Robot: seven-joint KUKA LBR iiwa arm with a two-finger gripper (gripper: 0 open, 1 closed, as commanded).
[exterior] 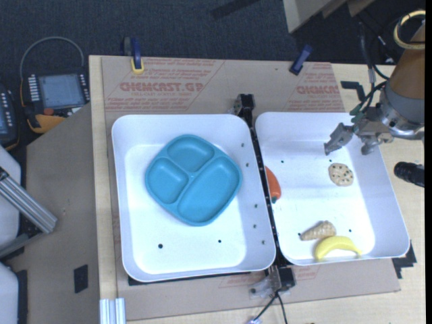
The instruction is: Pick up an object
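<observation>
A blue divided plate point(194, 179) filled the left bin's point(135, 248) middle. In the right bin point(385, 201), an orange piece point(272, 184) hugged the left wall; a cookie point(341, 174) lay near the centre, a banana point(335, 248) at the front edge. The gripper point(354, 140) hung spread and empty above the cookie; being flat, it might slip from closing fingers.

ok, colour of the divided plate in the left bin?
Light blue divided plate, plain with no pattern; camera view shows it clearly.

Handheld screen unit point(59, 90) left of bench; blue clamps point(132, 49) at back edge
</observation>
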